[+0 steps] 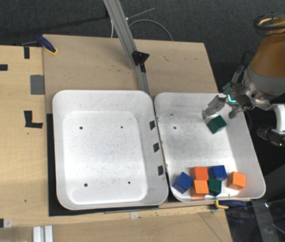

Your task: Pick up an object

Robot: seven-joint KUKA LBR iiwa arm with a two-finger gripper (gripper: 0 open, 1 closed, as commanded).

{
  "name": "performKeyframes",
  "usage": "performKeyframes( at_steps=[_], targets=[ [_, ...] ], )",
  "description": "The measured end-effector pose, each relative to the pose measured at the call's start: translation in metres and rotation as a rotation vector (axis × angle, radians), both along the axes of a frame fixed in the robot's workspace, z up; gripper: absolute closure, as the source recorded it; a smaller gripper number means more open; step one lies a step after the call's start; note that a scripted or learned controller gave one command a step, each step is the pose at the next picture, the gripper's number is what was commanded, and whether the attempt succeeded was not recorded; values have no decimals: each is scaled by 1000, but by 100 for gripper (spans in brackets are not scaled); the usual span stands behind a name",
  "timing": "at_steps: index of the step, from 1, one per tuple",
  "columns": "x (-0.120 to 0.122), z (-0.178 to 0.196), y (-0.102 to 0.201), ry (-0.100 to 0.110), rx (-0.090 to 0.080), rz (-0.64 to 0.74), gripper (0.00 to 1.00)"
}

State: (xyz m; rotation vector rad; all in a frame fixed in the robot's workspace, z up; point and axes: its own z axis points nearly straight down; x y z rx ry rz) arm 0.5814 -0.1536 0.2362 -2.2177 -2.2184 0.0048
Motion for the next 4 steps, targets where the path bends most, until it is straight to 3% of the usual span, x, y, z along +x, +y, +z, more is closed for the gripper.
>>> performKeyframes(
  at_steps=[1,4],
  targets=[
    [1,3,0,-4,-1,2,0],
    [14,-148,-3,1,-1,1,0]
  ],
)
